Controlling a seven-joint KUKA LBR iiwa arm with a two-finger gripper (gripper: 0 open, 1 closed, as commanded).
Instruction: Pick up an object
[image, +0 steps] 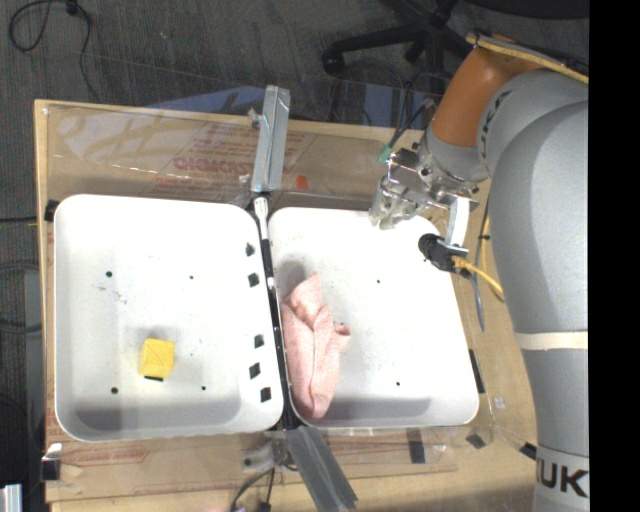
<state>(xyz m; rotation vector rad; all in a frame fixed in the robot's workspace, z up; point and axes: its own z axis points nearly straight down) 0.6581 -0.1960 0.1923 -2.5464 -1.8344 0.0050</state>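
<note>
Two things to grab: pink cloth (312, 345) slumped vs right bin's (400, 320) left wall, yellow block (157, 358) in left bin (150, 260); claw (395, 207) hangs by right bin's back rim, prob. not reaching yet, can't tell if open or shut.

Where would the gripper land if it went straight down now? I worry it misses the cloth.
Probably on bare floor of the right bin near its far edge; the gripper hangs apart from the cloth. Depth is unclear.

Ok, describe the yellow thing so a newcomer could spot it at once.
Look at the left bin of the two white bins. Near its front left corner lies a small yellow block, alone on the white floor. The only other loose object, a crumpled pink cloth, lies in the right bin.
</note>
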